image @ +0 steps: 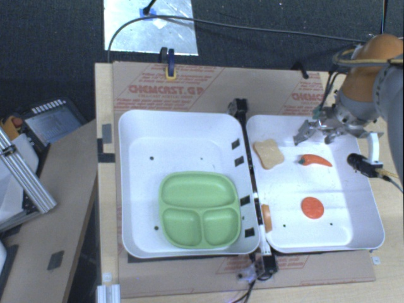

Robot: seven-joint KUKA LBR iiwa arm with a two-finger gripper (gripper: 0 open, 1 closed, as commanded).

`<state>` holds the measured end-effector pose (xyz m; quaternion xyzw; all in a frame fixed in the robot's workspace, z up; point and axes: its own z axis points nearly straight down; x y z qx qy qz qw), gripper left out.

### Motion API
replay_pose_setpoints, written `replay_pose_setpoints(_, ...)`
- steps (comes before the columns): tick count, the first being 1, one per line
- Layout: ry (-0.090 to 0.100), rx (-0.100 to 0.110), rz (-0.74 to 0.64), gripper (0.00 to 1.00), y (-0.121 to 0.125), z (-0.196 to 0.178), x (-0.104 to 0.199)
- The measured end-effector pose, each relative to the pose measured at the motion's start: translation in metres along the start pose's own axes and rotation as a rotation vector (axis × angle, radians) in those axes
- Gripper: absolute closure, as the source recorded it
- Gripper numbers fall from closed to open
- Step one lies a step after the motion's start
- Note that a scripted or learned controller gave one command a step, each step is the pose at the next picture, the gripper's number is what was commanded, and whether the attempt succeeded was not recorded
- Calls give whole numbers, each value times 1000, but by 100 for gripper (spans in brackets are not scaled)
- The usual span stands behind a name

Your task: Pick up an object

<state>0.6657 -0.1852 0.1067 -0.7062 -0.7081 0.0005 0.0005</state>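
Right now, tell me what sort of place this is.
Probably a robotics lab bench set up for pick-up trials. Two white bins sit side by side on a board; the arm hangs its gripper over the right one, which holds toy food like a chili pepper. Cables run across.

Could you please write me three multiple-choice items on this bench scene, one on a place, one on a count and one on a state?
1. Where does the green divided plate lie?
A. left bin
B. right bin
C. on the bench

2. How many compartments does the plate have?
A. two
B. three
C. five

3. Is the orange-red chilli pepper held?
A. yes, lifted
B. yes, between the fingers
C. no, it lies on the bin floor

Answers: 1 A, it rests within the left bin. 2 B, one long section above two smaller ones. 3 C, it lies in the right bin, below the gripper.
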Motion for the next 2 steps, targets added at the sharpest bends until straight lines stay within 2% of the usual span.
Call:
replay_pose_setpoints(1, -1, -2, -3, 0, 1, 22, 1)
replay_pose_setpoints(2, -2, -8, -5, 100, 2, 9, 0)
